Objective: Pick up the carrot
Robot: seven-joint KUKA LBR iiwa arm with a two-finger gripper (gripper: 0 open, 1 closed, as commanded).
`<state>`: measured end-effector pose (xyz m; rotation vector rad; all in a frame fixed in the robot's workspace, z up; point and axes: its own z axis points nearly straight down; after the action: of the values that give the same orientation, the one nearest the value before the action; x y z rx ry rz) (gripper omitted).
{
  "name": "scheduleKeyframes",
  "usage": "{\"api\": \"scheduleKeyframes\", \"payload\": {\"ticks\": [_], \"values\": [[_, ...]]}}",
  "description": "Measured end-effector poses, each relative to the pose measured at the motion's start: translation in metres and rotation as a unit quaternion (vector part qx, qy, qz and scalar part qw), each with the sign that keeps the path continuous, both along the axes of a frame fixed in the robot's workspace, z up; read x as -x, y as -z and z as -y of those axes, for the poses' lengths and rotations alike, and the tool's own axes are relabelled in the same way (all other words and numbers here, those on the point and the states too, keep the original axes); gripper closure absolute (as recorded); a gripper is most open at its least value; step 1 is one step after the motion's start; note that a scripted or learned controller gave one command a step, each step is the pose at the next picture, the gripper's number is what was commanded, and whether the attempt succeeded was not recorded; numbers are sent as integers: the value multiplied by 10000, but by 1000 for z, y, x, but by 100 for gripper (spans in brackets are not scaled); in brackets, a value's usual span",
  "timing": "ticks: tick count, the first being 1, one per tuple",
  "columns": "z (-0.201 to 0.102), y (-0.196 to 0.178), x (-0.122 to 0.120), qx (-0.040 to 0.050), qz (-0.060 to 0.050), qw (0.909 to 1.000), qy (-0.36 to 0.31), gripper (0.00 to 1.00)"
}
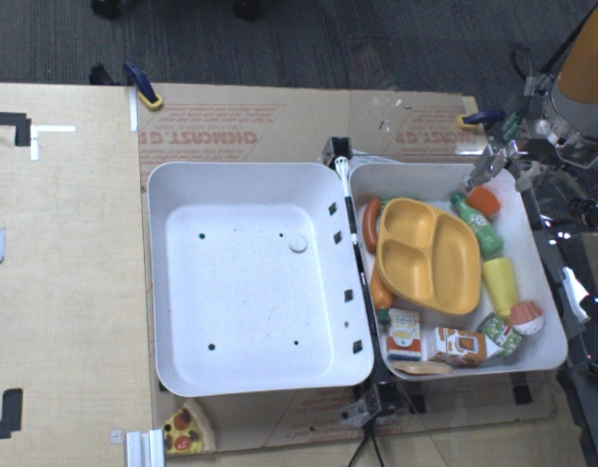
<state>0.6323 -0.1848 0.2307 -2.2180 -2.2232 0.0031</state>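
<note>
An orange carrot-like piece [380,288] lies at the left wall of the right bin [546,290], partly tucked under the yellow divided plate [440,256]. A second orange-red piece [485,200] sits at the bin's back right, touching a green bottle-like toy [477,226]; I cannot tell which of the two is the carrot. My gripper [493,163] hangs over the bin's back right corner, just above and beside the orange-red piece. Nothing visibly hangs from it.
The right bin is crowded: a red sausage [371,220], a yellow block [500,282], juice cartons [404,329] and small toys along the front. The left bin [167,261] holds one small white disc [298,244]. Clamps grip the cardboard at the back.
</note>
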Motion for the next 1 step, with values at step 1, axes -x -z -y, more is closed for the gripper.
{"api": "scheduleKeyframes", "payload": {"ticks": [1], "values": [[-29,125,19,-2,32,9986,-520,0]]}}
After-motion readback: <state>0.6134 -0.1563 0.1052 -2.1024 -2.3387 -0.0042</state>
